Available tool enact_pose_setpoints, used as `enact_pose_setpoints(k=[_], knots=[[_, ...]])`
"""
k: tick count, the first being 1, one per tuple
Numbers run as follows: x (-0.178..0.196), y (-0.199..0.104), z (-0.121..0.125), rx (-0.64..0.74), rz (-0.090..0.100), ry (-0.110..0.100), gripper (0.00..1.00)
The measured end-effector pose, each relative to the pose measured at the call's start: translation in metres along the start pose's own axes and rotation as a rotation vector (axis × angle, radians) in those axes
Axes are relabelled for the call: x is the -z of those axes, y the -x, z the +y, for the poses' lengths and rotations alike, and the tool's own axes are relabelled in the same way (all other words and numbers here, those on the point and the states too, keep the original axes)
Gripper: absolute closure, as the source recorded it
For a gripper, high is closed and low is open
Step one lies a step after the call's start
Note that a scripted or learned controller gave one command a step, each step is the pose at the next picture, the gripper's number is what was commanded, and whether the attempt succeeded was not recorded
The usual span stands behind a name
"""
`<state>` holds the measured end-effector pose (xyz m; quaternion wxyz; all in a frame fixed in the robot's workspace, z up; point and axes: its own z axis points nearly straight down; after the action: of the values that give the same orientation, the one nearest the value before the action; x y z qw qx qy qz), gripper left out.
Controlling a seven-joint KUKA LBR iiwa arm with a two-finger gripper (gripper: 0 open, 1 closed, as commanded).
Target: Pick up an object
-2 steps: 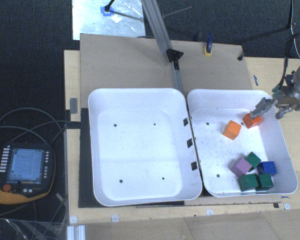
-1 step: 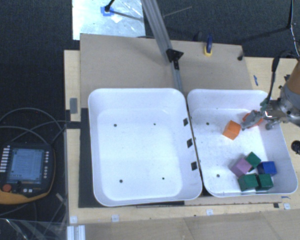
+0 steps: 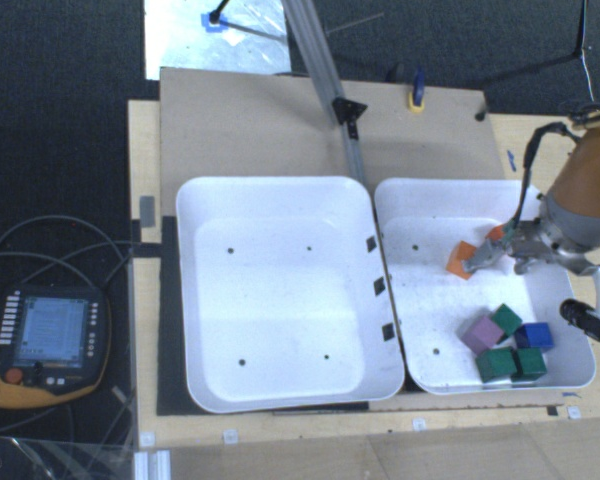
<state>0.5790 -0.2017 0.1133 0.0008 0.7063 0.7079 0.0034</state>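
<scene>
The pincer [image 3: 483, 255], clamped on an orange block [image 3: 462, 259], sits in the right bin [image 3: 410, 203].

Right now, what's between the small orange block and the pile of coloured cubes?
Just bare white bin floor between the small orange block and the pile of coloured cubes, seen in the camera view.

robotics lab: teach pendant [image 3: 42, 346], bins [image 3: 280, 288]
</scene>
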Motion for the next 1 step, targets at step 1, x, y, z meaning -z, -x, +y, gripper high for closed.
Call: enact_pose_setpoints(k=[1], knots=[[0.0152,0.002,0.0024,0.004,-0.006,0.008,1.0]])
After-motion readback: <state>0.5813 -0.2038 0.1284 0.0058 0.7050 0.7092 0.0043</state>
